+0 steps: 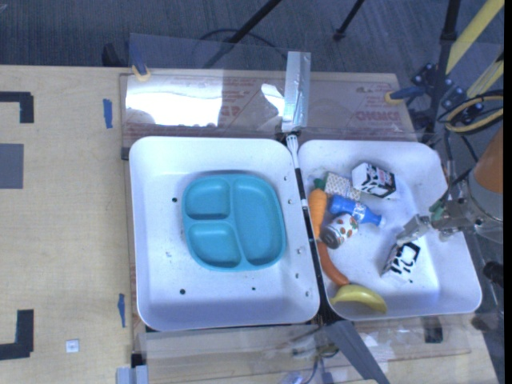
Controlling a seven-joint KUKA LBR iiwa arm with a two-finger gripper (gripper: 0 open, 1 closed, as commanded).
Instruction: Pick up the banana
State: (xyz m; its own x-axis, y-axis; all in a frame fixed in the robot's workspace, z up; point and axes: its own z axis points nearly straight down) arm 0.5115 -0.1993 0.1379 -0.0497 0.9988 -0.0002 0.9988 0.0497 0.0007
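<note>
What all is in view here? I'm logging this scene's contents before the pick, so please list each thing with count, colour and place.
bins: two, white, side by side on the bench
divided plate: one, turquoise, left bin
banana: one, yellow, right bin's near edge
carrots: two, orange, right bin's left wall
black-and-white items: two, right bin, far side and near right
blue-and-white item: one, right bin's middle
gripper: one, grey, over right bin's right side

glossy plastic bins [160,214], matt wood bench [56,238]
</note>
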